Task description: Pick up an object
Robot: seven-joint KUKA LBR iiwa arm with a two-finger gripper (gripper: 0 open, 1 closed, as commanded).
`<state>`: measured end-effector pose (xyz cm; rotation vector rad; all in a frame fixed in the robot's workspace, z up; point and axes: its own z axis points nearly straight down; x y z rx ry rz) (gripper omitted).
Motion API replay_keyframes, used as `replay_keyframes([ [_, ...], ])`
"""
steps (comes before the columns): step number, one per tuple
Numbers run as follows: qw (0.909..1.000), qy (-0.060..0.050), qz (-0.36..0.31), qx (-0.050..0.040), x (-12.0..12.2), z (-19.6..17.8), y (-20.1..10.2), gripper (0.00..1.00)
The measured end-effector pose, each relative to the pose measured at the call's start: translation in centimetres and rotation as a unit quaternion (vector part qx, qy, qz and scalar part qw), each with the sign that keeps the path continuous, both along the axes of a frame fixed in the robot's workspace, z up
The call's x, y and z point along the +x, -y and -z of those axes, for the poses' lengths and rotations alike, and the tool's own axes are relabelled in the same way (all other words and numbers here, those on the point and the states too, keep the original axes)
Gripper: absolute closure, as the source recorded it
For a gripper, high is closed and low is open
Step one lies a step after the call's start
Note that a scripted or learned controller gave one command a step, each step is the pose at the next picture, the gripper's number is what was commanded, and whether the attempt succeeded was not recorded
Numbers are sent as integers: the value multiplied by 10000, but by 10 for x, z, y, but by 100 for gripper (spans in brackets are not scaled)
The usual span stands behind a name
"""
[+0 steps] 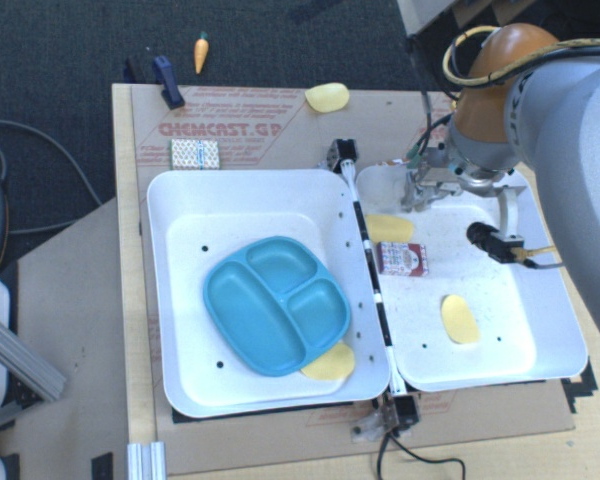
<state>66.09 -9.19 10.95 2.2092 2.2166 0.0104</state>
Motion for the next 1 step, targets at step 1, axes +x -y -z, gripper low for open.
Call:
replay_keyframes([
  [1, 10000, -4, 2, 2, 0, 0, 0, 0],
])
